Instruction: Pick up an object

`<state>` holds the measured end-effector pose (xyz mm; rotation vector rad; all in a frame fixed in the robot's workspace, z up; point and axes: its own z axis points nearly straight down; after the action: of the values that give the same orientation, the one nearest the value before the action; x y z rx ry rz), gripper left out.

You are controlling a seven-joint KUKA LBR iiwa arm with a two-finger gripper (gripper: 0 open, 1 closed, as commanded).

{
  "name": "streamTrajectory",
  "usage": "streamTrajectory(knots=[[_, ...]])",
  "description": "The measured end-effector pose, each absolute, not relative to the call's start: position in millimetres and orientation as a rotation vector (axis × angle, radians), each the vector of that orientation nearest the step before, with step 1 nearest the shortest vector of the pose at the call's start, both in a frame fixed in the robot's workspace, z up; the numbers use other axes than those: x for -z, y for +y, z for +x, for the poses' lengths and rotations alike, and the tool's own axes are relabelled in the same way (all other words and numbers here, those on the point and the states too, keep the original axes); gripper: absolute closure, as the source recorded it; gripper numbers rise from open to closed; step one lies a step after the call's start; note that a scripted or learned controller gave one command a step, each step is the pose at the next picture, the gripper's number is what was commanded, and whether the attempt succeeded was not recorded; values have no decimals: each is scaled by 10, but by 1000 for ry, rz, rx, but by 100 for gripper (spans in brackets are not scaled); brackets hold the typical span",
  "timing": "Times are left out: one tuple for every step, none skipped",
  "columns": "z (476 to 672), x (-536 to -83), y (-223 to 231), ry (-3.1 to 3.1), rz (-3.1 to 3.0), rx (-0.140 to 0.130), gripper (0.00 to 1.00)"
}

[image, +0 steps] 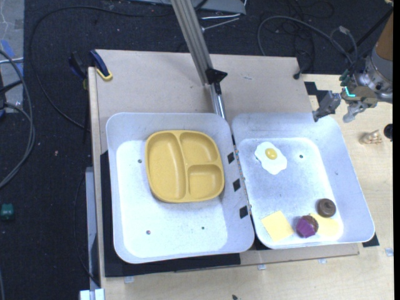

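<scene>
One hand [340, 107] beside right bin [350, 186]

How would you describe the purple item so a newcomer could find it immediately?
Look in the right-hand white bin, along its near edge. The purple item sits between two flat yellow squares, beside a brown doughnut; it alone is purple.

I see yellow divided plate [185, 166] lying flat in left white bin [125, 230]; metal pole [192, 33] slants above; black cables [37, 92] cross dark floor.
</scene>
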<state>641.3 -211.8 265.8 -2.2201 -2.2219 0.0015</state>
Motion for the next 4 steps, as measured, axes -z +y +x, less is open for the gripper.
streamTrajectory(knots=[[6417, -2666, -2118, -2223, -2221, 0, 0], [6390, -2045, -2047, -2220, -2217, -5, 0], [6324, -1499, -1957, -2221, -2217, -4, 0], [6315, -961, -1947, -2220, -2218, -4, 0]])
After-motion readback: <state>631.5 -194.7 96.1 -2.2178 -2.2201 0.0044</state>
